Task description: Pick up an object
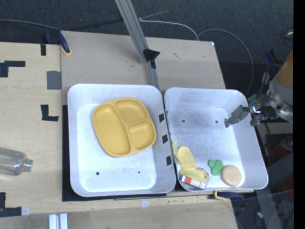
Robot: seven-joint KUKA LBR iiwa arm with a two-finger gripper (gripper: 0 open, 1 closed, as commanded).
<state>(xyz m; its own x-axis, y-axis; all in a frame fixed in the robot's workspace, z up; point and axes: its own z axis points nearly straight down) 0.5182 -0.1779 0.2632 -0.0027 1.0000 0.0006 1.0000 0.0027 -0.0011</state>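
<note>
My gripper (244, 115) hangs over the right rim of the right bin (205, 104), at the view's right side. Its two dark fingers (234, 116) stand apart with nothing between them. In that bin's near corner lie a yellow banana-shaped toy (185, 157), a small red, white and yellow packet (194, 179), a green toy (215, 166) and a round beige piece (231, 175). They lie well below and to the left of the gripper. A yellow divided plate (125, 127) rests in the left bin (78, 142).
A slanted metal rail (135, 27) crosses the bench behind the bins and ends at their shared wall. A clear bottle (13, 161) lies on the bench at far left. Cables (224, 37) run behind the right bin.
</note>
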